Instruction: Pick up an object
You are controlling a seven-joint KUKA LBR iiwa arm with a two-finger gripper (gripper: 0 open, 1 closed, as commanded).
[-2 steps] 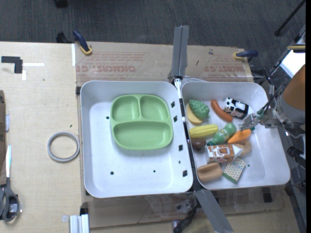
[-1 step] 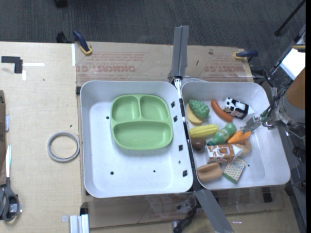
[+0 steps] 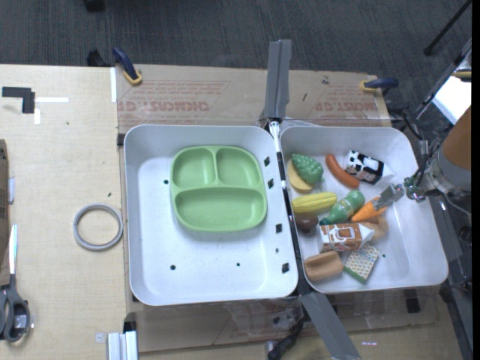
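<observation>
We cannot tell how the fingers stand; the gripper (image 3: 391, 195) hangs over the right bin (image 3: 420, 272) beside one orange carrot (image 3: 367, 211). Nearest lie one waffle (image 3: 362, 263), one bun (image 3: 324, 265); farther, one glossy cow (image 3: 364, 166). One three-part green plate (image 3: 219, 189) fills the left bin (image 3: 150, 276).

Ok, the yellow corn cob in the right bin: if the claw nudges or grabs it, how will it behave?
The corn cob looks like a rounded, tapering toy, so it may roll when pushed. It lies packed among other toy foods, which could block rolling yet crowd a grasp. Its glossy, plastic-looking surface suggests it is stiff, light and perhaps slippery.
</observation>
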